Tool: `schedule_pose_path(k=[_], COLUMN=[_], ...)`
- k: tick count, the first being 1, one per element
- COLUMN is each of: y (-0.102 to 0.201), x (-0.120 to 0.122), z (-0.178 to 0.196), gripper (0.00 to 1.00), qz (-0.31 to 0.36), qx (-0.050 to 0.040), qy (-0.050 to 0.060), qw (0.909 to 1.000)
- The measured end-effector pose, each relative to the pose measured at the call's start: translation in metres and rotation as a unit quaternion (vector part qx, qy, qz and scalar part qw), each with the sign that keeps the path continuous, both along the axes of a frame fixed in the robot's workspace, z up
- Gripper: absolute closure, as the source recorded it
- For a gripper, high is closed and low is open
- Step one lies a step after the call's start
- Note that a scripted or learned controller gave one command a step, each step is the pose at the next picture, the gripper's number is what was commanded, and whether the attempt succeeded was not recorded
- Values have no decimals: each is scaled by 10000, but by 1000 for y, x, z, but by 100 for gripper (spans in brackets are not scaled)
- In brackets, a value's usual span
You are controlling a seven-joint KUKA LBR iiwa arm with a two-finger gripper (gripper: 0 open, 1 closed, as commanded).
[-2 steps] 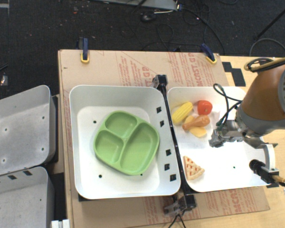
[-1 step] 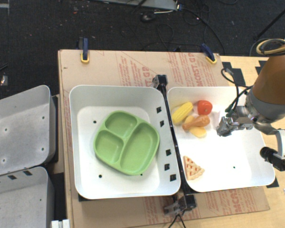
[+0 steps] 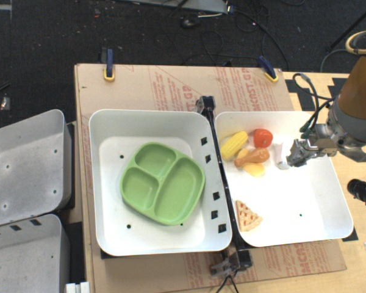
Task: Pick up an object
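Nearest the camera, a small black clamp [image 3: 232, 263] sat at the front edge of the cardboard-covered worktop [image 3: 152, 90], where the two bins met. Far left, off the worktop, lay two grey perforated metal trays [image 3: 24, 157].

The left shallow white bin [image 3: 104, 182] held a light green plastic plate with three compartments [image 3: 163, 183], lying flat and turned at an angle near the bin's middle.

The right shallow white bin [image 3: 311, 224] held all the small items. Toward its back left corner clustered a yellow toy corn cob [image 3: 234, 143], a round red toy tomato [image 3: 263, 138] just right of the cob, an orange-brown oblong toy [image 3: 253, 156] below them both, and a small yellow lump [image 3: 254, 169] touching the oblong's front side. Well apart from that group, near the bin's front left, lay a tan triangular slice with a red grid pattern [image 3: 248, 216].

Right of the cluster, the dark metal two-finger gripper [image 3: 291, 159] was low over the bin floor, pointing left, close to the orange-brown oblong toy but not touching it. Whether it was open or closed could not be made out, and nothing was visibly held in it. Behind it, the grey arm with its orange band [image 3: 357, 102] reached in from the right edge.
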State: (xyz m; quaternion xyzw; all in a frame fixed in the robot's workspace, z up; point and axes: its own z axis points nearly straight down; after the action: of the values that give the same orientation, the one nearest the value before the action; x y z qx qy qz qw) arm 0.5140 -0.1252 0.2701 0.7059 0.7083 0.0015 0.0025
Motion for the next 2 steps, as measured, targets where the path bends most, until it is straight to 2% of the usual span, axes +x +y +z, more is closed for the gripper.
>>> schedule_pose_path(k=[2], y=[108], x=[4], z=[-3], gripper=[100], qz=[26], qx=[13], qy=[30], qw=[10000])
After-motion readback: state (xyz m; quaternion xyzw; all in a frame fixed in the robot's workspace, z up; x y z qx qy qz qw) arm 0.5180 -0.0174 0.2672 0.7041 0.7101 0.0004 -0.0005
